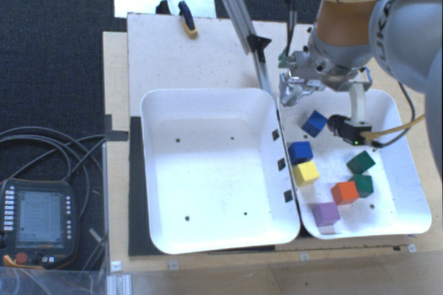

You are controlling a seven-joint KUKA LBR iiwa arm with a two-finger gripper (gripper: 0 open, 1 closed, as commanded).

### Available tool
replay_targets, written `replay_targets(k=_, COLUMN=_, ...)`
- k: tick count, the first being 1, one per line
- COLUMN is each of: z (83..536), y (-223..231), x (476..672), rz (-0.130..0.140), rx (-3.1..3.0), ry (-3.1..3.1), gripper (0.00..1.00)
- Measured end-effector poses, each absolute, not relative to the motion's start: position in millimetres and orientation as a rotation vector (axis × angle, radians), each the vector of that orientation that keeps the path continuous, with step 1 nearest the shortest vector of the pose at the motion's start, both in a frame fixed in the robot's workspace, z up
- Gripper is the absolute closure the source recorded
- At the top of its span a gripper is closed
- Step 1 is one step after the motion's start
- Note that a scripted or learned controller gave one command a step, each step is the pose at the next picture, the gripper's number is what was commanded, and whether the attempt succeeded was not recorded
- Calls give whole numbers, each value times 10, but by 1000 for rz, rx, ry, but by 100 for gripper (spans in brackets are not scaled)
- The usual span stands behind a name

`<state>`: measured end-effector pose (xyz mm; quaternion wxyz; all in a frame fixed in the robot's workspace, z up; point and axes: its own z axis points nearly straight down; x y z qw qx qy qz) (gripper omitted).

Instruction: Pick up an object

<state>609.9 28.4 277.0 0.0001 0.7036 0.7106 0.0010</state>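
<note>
Hand (294,94) is hanging over the upper-left corner of the right bin (408,169), right of frame centre. Can't tell how far it's opened; nothing is showing between its tips. Looks like the approach step, no grasp yet. Nearest target is the blue cube (314,123), sitting just below-right of the hand, apart from it. Next move is calling for a short shift toward it, then a descent. Second blue cube (300,152), yellow cube (306,172) are lying further down.
</note>
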Motion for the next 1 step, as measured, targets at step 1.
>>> replay_targets(k=1, z=2573, y=751, x=6202, rz=3, rx=2211, ry=2232, gripper=100)
